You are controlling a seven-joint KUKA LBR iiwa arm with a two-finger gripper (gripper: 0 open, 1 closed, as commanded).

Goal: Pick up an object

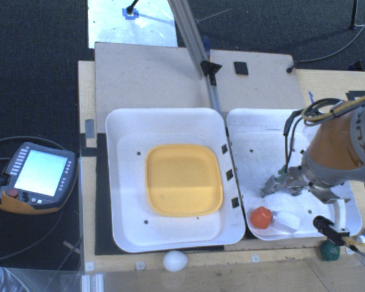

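Observation:
In the right bin [255, 132], near its front edge, lies a small red-orange object [261, 217]. A white block-like object [287, 221] lies just to its right, touching or nearly touching it. My gripper [272, 185] is low over the right bin's middle, a short way behind and slightly right of the red-orange object. Nothing shows held in it. The grey arm with its orange band [336, 146] comes in from the right over the bin's right side. A square yellow plate [184, 179] rests in the left bin [125, 163].
A white egg-shaped object [175, 261] lies on the bench in front of the left bin. A green object [330, 251] sits by the right bin's front right corner. A teach pendant [33, 176] rests on the floor at the left. A metal pole [191, 29] slants over the back.

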